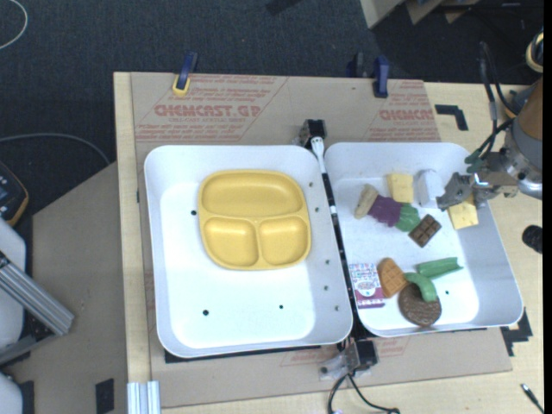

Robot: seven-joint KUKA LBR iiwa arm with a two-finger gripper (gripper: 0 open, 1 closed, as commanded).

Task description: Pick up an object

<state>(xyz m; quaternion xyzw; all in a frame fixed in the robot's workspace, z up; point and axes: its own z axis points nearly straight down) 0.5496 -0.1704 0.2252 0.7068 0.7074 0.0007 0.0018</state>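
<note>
The right bin (500, 274) holds several small toy foods. A yellow block (400, 186), a pale grey piece (426, 184), a tan wedge (366, 201), a purple item (386, 212) and a brown chocolate square (423, 229) lie in its upper half. My gripper (463, 195) hangs low over the bin's upper right, reaching in from the right. A yellow cheese slice (464, 216) lies just under and in front of it. Whether it touches the slice is unclear.
Lower in the right bin lie a green piece (435, 269), an orange waffle (392, 276), a brown cookie (419, 308) and a pink-and-white packet (366, 284). The left bin (172, 257) carries a yellow divided plate (255, 218). Clamps and cables sit at the bench's far edge.
</note>
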